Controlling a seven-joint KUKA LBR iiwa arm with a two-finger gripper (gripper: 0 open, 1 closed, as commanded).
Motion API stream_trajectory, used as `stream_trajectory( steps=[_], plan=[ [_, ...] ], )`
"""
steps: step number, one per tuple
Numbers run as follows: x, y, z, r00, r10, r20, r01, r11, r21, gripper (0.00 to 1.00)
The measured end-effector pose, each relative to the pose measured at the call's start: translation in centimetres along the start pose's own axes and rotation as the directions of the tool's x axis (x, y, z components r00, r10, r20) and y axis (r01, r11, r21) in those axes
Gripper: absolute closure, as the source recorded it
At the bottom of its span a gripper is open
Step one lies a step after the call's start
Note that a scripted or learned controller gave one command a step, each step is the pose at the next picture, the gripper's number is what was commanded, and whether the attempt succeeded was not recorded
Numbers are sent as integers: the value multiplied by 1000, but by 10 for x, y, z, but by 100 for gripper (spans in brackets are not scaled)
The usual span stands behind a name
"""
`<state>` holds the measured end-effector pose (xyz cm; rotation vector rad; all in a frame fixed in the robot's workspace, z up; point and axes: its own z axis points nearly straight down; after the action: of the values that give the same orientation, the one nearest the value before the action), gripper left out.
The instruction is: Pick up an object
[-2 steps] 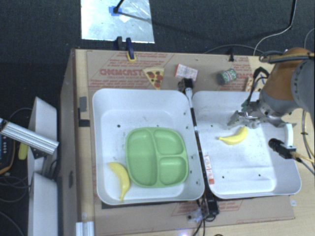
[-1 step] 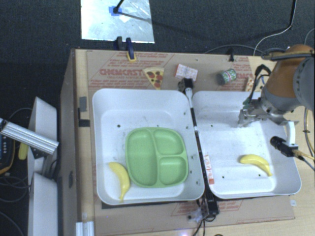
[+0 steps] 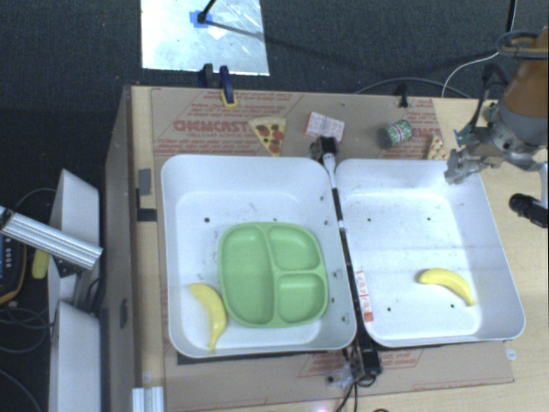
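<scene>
A yellow banana [image 3: 447, 284] lies in the right bin [image 3: 403, 324], toward its front right corner. Another yellow banana [image 3: 210, 313] lies in the left bin [image 3: 184, 187], at the front left, beside a green divided plate [image 3: 274, 273]. My gripper [image 3: 460, 166] hangs over the back right corner of the right bin, well behind the right banana. Nothing shows between its fingers.
A pizza-slice toy [image 3: 269, 134], a small white card [image 3: 325, 126] and a green can [image 3: 397, 132] lie on the cardboard behind the bins. A black divider strip [image 3: 341, 230] runs between the bins. The arm [image 3: 519, 110] comes in from the upper right.
</scene>
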<state>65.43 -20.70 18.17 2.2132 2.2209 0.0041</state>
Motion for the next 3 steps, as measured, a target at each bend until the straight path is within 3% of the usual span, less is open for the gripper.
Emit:
stream_trajectory(
  steps=[1, 2, 3],
  plan=[
    [0, -1, 1, 1000, 0, -1, 0, 1000, 3, 0],
    [0, -68, -40, 1000, 2, 0, -2, 1000, 3, 0],
    [0, -139, -40, 1000, 3, -1, -3, 1000, 5, 0]
  ],
)
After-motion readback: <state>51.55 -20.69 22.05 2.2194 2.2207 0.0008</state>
